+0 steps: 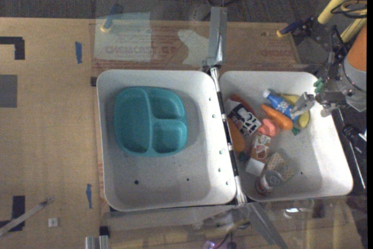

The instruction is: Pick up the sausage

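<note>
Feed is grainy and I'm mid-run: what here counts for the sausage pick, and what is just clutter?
For the job:
- sausage, along the right bin's left wall
- hand, over the right bin

Lying about:
- teal divided plate in the left bin
- carrot
- blue tube
- small can

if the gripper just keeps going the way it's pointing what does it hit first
The gripper points left and down into the right bin. It would probably meet the carrot and the blue and white tube first, though depth is hard to judge from above.

End effector (310, 103) finger state indeterminate due to blur; arm (356, 67) truncated by right edge; pile items overlap, partly hidden.
</note>
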Available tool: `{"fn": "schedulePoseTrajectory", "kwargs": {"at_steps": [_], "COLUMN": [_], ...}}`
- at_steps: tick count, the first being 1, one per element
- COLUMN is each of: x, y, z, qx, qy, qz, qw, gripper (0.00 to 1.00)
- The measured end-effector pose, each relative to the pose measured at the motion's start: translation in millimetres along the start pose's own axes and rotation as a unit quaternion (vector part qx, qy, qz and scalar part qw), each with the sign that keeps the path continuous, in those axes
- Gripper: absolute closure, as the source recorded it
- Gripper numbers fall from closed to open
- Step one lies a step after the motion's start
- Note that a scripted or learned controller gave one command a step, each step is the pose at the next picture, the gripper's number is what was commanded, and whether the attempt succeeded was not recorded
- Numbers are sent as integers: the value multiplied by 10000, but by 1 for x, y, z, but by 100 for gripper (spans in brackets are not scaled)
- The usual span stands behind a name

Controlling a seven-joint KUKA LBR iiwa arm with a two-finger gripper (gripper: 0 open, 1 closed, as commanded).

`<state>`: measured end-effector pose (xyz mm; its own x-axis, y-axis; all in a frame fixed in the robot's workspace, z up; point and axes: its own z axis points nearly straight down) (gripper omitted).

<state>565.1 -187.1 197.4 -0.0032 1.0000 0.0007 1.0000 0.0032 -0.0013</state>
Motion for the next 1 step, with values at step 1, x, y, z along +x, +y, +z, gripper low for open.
{"fn": "schedulePoseTrajectory", "kwargs": {"at_steps": [1], "x": [48], "y": [-10], "z": [-15], "qx": [4], "qy": [4], "qz": [-117], "qw": [9999], "gripper": [0]}}
